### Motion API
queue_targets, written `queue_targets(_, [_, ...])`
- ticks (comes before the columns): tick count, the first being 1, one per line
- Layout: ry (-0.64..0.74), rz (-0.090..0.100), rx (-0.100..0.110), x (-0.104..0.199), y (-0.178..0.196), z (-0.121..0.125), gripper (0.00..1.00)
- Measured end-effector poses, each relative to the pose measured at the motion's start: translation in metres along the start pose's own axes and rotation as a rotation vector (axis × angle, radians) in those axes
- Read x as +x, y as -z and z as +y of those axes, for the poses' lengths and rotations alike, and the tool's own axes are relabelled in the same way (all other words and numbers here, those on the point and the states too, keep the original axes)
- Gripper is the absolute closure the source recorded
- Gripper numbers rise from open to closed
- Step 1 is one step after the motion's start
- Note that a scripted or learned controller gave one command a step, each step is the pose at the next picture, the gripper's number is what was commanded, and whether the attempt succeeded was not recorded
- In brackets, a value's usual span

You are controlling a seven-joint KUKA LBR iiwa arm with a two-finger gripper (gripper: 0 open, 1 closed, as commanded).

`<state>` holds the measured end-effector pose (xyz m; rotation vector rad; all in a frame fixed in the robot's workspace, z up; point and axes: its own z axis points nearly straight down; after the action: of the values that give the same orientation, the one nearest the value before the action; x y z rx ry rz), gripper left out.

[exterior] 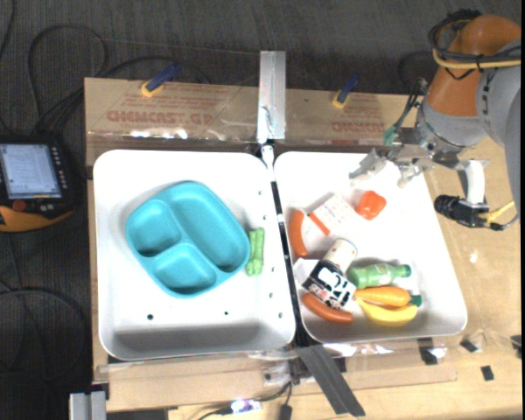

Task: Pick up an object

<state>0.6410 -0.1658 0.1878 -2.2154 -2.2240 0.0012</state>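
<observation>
The gripper (387, 166) hangs over the far edge of the right bin (451, 261), near its far right corner. Its fingers look spread apart, and nothing is between them. The grey arm (472, 77) with the orange band comes in from the right.

In the right bin, a small orange object (370, 204) lies near the far edge, just below the gripper and apart from it. Beside it, toward the left edge, lies a white carton (330, 215) with an orange end, tilted. At the near edge several things lie close together: a black and white can (332, 278), a green bottle (381, 275), a carrot (387, 297), a banana (389, 313) and a red sausage (325, 310). The bottle, carrot and banana touch one another.

In the left bin (114, 322), a blue tray (186, 237) with three compartments lies in the middle, turned at an angle. A green object (256, 252) lies just beside it, at the right edge of this bin.
</observation>
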Motion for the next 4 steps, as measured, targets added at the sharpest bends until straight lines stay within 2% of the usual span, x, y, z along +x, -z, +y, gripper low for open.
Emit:
queue_targets(1, [-0.167,-0.003,-0.001,-0.007,0.016,0.027,0.0])
queue_targets(2, [-0.231,-0.001,-0.01,0.028,-0.085,-0.03,0.0])
queue_targets(3, [-0.229,0.004,-0.014,0.031,-0.074,-0.028,1.0])
queue_targets(4, [-0.227,0.006,-0.011,0.033,-0.066,-0.028,1.0])
